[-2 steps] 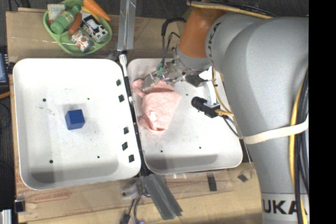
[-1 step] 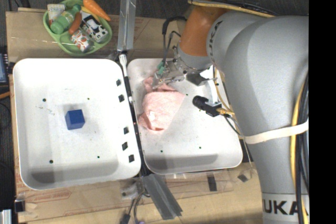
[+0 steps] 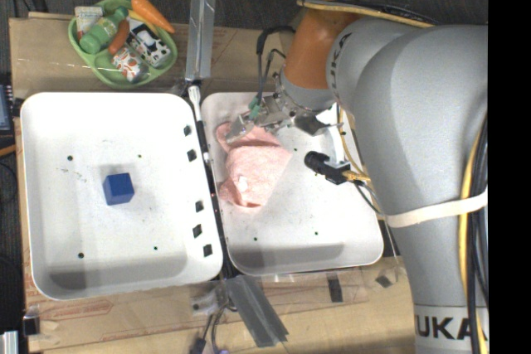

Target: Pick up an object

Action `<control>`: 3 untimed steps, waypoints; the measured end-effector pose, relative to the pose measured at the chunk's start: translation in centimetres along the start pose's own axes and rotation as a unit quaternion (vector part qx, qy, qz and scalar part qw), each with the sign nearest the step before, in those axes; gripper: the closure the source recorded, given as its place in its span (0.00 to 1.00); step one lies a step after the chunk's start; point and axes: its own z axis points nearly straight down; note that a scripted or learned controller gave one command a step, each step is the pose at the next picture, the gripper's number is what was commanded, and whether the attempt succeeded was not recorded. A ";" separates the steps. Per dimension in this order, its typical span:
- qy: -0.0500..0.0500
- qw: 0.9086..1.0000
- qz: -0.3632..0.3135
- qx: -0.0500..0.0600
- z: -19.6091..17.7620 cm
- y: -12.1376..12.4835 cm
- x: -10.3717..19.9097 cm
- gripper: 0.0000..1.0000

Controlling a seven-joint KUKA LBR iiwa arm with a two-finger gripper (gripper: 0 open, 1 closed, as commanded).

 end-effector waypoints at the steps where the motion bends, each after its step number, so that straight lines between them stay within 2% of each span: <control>1: -0.001 0.996 0.093 -0.003 -0.1 -0.2 -0.8 0.00; 2: 0.000 0.999 0.043 -0.002 0.6 0.2 1.2 0.00; 3: -0.001 1.000 -0.028 -0.003 -1.5 -0.1 -0.3 0.00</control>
